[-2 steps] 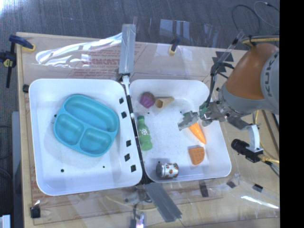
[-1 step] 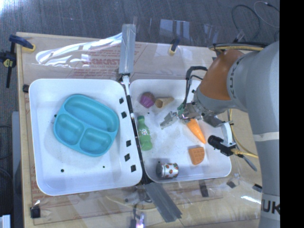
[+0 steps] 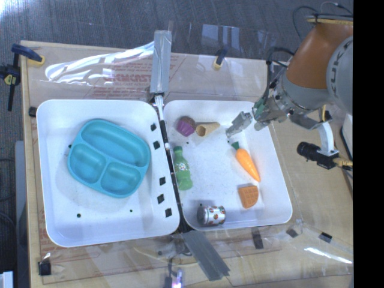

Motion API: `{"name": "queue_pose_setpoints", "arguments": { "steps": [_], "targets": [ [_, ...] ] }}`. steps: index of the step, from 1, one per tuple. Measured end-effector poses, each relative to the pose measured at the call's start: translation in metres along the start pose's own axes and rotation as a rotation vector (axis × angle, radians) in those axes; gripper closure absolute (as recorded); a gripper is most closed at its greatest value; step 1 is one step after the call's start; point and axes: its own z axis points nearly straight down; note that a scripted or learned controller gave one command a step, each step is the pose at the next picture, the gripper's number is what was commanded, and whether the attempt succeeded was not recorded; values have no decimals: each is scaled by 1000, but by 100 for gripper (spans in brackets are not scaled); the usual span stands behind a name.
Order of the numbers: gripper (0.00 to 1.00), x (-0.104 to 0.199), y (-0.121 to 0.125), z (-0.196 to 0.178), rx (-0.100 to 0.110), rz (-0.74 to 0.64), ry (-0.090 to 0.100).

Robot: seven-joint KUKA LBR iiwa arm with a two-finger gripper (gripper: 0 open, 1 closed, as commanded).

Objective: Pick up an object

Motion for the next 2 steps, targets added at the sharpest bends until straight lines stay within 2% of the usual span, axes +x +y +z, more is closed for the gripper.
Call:
{"name": "queue_pose_setpoints", "arguments": {
  "steps": [1, 2],
  "targets": [
    [0, 6, -18, 138, 7, -10, 4],
    [0, -4, 27, 37, 1, -14, 1]
  ]
}}
